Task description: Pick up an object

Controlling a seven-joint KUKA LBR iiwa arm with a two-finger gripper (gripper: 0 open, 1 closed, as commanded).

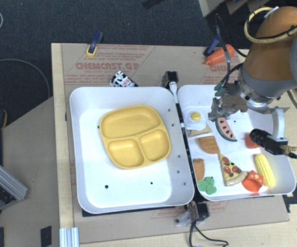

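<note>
White plastic makes up both shallow bins on the cardboard-topped bench (138,55). Nearest the lower edge of the frame, the right bin (287,181) holds a cluster of toy food along its bottom rim: a green leafy piece (207,184), a pizza slice (231,171) whose tip points toward the upper left, a red-orange piece (252,181), and a yellow corn cob (264,169) lying with its long axis running from upper left to lower right. A little higher sit a brown biscuit-like piece (198,166) against the bin's left wall and a round tan cracker (208,144). Higher still is a watermelon slice (226,127), its long axis slanting from upper left to lower right, with a fried egg (195,117) to its left, near the divide between the bins. A small red piece (252,139) lies at centre right beside a black part of the arm.

Left of these, the left bin (86,138) holds a yellow divided plate (134,136) with three compartments, set at a slant.

At upper right the gripper (221,109) hangs just above the watermelon slice; whether the jaws are wide or narrow cannot be told.

Beyond the bins, on the bench, lie a black-and-white toy (122,80), a yellow-and-blue clamp (93,45) and an orange clamp (219,54).
</note>
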